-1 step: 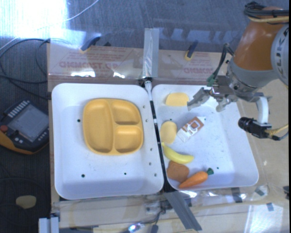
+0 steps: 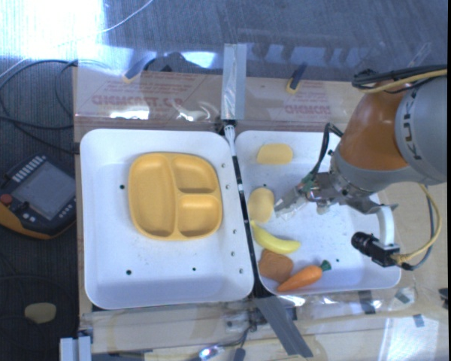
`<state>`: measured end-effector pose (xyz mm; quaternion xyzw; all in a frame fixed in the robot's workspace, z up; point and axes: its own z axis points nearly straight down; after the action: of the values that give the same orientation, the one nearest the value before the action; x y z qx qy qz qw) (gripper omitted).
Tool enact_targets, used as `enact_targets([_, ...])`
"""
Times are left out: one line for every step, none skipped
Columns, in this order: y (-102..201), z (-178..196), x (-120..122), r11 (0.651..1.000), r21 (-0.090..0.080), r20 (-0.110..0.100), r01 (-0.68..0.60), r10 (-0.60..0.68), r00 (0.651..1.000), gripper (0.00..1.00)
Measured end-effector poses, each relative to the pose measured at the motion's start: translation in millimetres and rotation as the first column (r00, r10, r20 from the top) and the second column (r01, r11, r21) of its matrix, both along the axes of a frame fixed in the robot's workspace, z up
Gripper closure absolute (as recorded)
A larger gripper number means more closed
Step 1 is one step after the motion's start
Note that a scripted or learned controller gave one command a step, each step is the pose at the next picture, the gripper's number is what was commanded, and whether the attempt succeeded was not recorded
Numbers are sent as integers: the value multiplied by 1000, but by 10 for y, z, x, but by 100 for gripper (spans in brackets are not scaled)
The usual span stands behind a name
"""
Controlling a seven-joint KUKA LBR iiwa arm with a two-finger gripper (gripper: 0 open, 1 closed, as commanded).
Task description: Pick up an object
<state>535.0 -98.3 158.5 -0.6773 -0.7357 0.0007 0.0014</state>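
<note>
Reaching in from the right over the right bin [image 2: 361,277], grey arm [image 2: 406,134] with orange band above the wrist. Hovering low inside that bin, end effector [image 2: 289,205], pointing toward the bin's left side and sitting just beside the pale yellow potato [image 2: 261,204]; fingers too blurred against the white floor to tell whether apart or together, and nothing visibly clamped between them. Lying along the left wall of the right bin: potato, then banana [image 2: 274,239] just below it, then a brown-orange rounded piece [image 2: 275,264] touching the carrot [image 2: 302,277] at the front edge. Resting apart near the back of the same bin, a flat yellow piece [image 2: 274,154]. Sitting in the left bin [image 2: 105,277], a yellow divided plate [image 2: 175,195] with three compartments. Lying on the floor left of the table [image 2: 158,100], a handheld control unit [image 2: 31,196].
</note>
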Motion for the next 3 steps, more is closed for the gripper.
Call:
enact_targets([-244,-404,980,964,-21,37,-265,266,963,0])
enact_targets([-51,-242,994,962,0,4,-273,273,962,0])
enact_targets([-175,-412,959,967,-17,38,-256,256,966,0])
